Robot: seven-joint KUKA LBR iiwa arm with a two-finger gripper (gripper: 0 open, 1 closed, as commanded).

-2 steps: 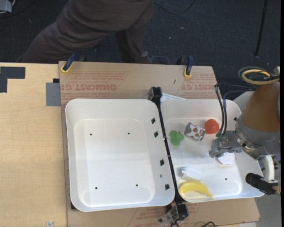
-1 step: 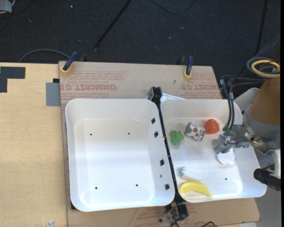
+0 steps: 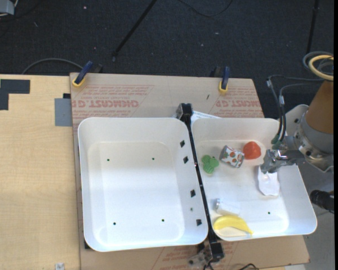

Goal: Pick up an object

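White and crumpled, the soft object (image 3: 268, 184) lies directly under the gripper (image 3: 268, 167) in the right bin (image 3: 304, 224); whether anything is clenched I cannot tell. Limp material could slide free, and the red ball (image 3: 252, 149) just beside might get nudged.

The arm (image 3: 321, 122) is cut off by the right edge, so most of it is out of sight. The gripper (image 3: 270, 165) is too small to tell how its fingers stand. It hides the top of the white object (image 3: 268, 185) beneath it. The pattern on the small cup (image 3: 232, 156) is too fine to read.
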